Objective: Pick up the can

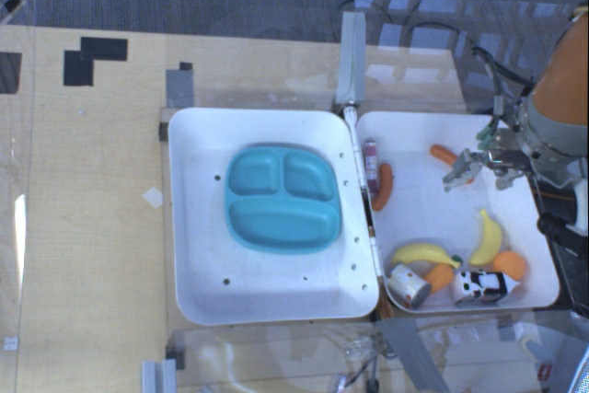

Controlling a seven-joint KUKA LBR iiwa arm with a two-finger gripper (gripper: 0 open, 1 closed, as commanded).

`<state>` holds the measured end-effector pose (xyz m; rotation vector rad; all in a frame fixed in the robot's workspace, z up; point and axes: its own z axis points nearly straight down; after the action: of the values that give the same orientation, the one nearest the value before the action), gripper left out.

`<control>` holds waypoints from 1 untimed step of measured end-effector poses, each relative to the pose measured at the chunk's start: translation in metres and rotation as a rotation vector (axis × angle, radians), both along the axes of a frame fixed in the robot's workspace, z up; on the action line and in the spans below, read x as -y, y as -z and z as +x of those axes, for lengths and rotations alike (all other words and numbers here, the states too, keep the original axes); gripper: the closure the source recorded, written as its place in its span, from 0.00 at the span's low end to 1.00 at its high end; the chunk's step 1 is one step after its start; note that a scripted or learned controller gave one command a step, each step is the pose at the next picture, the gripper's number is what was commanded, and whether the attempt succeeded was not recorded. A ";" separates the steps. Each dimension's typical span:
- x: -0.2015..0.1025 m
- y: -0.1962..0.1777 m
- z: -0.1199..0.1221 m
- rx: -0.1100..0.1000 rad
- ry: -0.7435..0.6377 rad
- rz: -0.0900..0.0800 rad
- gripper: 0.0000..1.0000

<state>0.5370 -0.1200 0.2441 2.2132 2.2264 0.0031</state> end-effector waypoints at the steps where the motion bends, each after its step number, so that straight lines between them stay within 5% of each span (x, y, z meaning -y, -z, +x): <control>1: 0.000 0.000 0.000 0.000 0.000 0.000 0.00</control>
<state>0.5371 -0.1200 0.2442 2.2131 2.2263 0.0033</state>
